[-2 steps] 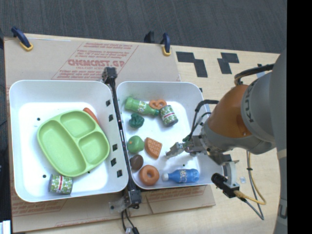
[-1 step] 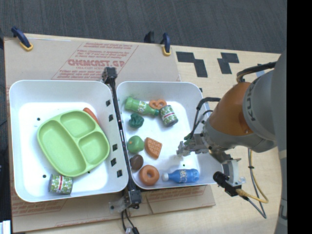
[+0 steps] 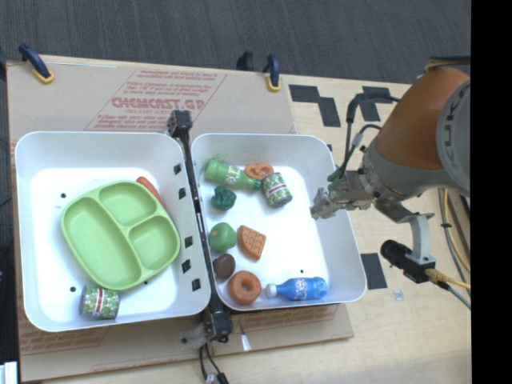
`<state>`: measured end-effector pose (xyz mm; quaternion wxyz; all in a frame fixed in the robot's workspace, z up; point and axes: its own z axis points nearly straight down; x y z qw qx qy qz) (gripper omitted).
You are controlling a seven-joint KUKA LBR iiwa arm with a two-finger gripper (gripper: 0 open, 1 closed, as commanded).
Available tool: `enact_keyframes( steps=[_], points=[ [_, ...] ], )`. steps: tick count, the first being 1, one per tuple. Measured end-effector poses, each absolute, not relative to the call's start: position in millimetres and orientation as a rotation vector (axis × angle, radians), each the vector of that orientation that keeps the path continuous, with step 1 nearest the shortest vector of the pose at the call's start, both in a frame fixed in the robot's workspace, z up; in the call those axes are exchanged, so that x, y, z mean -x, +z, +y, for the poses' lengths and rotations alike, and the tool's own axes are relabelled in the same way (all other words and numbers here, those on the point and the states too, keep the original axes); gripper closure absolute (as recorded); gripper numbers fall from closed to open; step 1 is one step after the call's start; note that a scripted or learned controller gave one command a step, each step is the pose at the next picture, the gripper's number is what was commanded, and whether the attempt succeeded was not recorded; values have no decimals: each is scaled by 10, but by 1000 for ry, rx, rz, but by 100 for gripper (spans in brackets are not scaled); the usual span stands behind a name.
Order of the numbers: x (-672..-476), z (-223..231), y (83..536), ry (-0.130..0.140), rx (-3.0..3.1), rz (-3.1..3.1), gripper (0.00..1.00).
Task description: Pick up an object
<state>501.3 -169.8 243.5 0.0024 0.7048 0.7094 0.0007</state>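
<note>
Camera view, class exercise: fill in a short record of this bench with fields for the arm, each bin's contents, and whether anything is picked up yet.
arm: gripper over the right bin's right wall
left bin: green divided plate, small can, an orange item partly hidden behind the plate
right bin: green bottle, can, donut, blue bottle, waffle, other toy foods
picked up: nothing seen between the fingers
</note>
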Motion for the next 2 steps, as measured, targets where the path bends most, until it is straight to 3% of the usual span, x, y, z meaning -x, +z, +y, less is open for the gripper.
enact_keyframes(
  steps=[1,2],
  points=[
    [-5310,-1652,2157,-1,-2214,2229,100],
    [-5979,-1452,1959,-1,-2216,2230,100]
  ],
)
